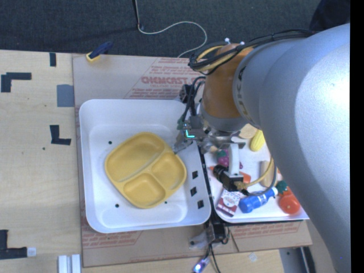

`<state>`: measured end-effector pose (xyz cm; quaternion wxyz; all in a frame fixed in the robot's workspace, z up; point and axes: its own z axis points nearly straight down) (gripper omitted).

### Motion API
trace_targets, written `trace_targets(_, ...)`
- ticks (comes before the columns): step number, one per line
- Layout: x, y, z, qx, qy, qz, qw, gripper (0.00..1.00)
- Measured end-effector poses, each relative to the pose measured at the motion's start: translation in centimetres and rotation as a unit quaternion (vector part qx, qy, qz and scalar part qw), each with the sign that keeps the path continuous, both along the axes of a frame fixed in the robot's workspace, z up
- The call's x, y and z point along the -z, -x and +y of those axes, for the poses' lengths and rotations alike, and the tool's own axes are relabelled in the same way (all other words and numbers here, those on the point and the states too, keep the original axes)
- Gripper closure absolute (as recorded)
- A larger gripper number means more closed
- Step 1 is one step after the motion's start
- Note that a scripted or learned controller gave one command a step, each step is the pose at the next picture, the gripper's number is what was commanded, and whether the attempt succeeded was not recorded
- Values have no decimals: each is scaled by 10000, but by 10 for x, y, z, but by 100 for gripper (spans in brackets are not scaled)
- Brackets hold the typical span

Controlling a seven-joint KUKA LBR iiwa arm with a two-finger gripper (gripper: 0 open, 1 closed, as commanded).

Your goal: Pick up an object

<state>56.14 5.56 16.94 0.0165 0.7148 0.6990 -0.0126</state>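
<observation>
Nearest me, right bin: blue bottle, maroon packet, red toy. Gripper low over that bin's left side; I can't tell its opening or hold. Left bin: yellow divided plate.

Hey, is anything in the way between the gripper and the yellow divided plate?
Nothing visible. The gripper sits just off the right edge of the yellow divided plate, over the left bin, with only bare bin floor between them.

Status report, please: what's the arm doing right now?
End effector down at the bins' shared wall. Yellow divided plate flat in left bin. Blue bottle lies in crowded right bin.
</observation>
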Motion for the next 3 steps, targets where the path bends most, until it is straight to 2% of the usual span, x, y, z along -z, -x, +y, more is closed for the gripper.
trace_targets(1,-15,-3,-16,-106,-199,33,9997,0)
trace_targets(2,-24,-2,-14,-120,-200,47,9997,100)
trace_targets(3,-24,-2,-14,-118,-199,50,9997,0)
